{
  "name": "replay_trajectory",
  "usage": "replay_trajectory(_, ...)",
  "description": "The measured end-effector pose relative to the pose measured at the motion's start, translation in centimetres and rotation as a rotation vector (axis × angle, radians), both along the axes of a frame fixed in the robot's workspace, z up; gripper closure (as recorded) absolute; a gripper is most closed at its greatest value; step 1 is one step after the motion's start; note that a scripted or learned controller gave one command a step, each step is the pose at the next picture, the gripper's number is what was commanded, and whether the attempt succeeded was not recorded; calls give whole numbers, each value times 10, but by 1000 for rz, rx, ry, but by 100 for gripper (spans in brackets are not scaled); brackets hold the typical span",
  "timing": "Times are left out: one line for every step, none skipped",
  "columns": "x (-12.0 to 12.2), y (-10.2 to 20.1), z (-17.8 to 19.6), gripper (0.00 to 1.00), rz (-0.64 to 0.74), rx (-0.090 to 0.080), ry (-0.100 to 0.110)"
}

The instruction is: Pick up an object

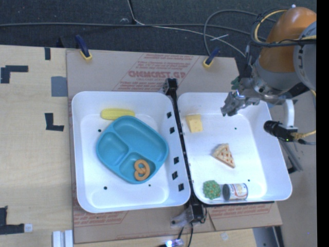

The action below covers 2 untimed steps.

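— Wooden surface [31,138] carried 2 white bins; where was the gripper [232,105]?
— Over the right bin's [267,153] far edge, grip state unclear. The small yellow cheese block [194,123] lay nearest, toward its left.

1. Two shallow white bins sit side by side. The right bin [267,153] has the most open floor: a wide bare band through its centre and along its 3 o'clock wall.
2. Obstacles in the right bin: a yellow cheese cube [194,123] at 10 o'clock near the divider, a pizza slice [224,155] just below centre, and a green broccoli piece [211,189] touching a small can [235,191] on its side at 6 o'clock.
3. The gripper [232,106] hangs over the right bin's 12 o'clock edge, apart from every object.
4. In the left bin [82,153], a blue divided plate [123,143] covers the centre, carrying a pretzel [141,170]; a corn cob [117,114] lies at 12 o'clock just beside the plate.
5. Free floor there runs along the 9 and 6 o'clock walls.
6. A black divider [178,138] with clips stands between the bins.
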<state>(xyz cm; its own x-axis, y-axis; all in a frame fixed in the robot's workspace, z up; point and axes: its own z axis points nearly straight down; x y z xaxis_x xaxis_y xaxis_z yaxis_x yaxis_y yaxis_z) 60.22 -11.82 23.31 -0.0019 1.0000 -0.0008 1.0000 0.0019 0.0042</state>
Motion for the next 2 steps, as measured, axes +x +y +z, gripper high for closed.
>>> replay_trajectory(-7,56,-11,100,4,2,6)
replay_trajectory(-14,112,-3,100,5,3,5)
